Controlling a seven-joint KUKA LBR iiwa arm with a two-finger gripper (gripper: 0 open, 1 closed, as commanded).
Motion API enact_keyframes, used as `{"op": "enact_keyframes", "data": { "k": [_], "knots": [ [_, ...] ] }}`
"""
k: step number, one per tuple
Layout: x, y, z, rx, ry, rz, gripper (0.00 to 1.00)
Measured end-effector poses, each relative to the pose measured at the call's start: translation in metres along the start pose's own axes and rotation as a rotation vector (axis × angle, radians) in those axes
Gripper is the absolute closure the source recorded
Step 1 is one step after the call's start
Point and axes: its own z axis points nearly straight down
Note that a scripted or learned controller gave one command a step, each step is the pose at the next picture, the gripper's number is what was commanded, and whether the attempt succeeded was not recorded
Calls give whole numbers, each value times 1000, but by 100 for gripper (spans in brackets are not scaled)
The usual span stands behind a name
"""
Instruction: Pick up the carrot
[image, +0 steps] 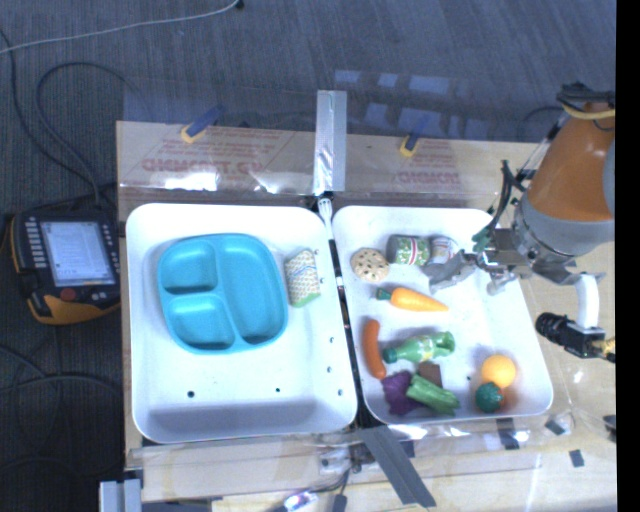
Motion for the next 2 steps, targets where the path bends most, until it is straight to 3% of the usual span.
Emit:
{"op": "enact_keyframes", "data": {
  "k": [1, 2],
  "knots": [
    [47, 27, 124, -2, 0, -111, 0],
    [47, 27, 124, -2, 0, -111, 0]
  ]
}}
